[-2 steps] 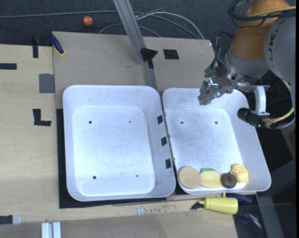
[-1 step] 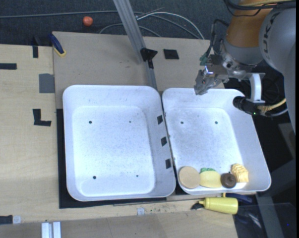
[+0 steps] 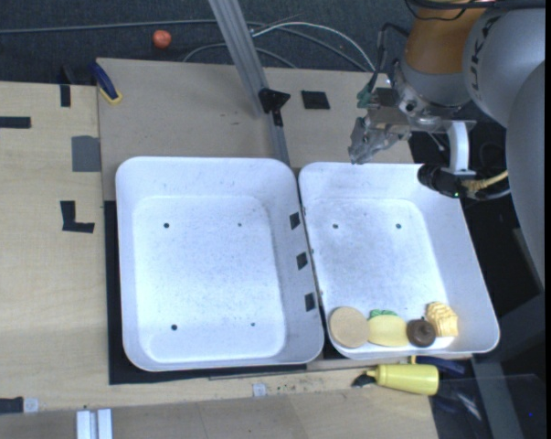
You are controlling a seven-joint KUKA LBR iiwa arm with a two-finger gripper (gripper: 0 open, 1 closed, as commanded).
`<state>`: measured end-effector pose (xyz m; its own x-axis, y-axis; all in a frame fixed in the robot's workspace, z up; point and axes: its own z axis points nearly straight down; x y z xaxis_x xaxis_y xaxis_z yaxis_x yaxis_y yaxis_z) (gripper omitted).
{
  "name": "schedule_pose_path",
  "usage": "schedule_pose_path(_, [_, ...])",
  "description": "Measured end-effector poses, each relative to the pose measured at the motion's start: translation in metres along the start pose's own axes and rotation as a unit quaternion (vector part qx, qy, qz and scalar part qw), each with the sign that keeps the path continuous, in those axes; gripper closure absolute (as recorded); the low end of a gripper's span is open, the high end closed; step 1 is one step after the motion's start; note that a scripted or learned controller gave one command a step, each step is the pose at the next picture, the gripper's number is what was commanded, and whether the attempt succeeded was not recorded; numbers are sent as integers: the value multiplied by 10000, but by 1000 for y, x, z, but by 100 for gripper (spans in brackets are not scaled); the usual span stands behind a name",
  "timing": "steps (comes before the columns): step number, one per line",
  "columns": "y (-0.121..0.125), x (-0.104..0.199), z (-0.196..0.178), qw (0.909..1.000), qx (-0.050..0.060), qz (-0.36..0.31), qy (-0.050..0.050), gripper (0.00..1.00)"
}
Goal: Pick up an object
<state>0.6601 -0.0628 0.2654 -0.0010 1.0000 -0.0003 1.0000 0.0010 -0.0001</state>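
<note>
In the camera view, the gripper (image 3: 359, 154) is seen above the far rim of the right bin (image 3: 385, 245), its fingers drawn narrow on nothing; a tan disc (image 3: 348, 326), yellow piece (image 3: 386, 330), brown ball (image 3: 421, 334) and corn-like piece (image 3: 441, 318) are crowded against the near wall, a yellow tool (image 3: 407, 378) lying on the surface just outside

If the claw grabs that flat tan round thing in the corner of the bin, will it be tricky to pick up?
Probably a bit tricky. The tan disc looks flat and low, so the claw may struggle to get under its edges. It sits against the right bin wall and touches a yellow piece, which leaves little room. It looks stiff and light, so it might slide when pushed.
</note>
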Motion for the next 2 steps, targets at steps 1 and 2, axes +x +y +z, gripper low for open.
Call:
schedule_pose_path(1, [0, 0, 0, 10000, 3, 3, -1, 0])
schedule_pose_path(2, [6, -59, 48, 10000, 21, 25, -2, 0])
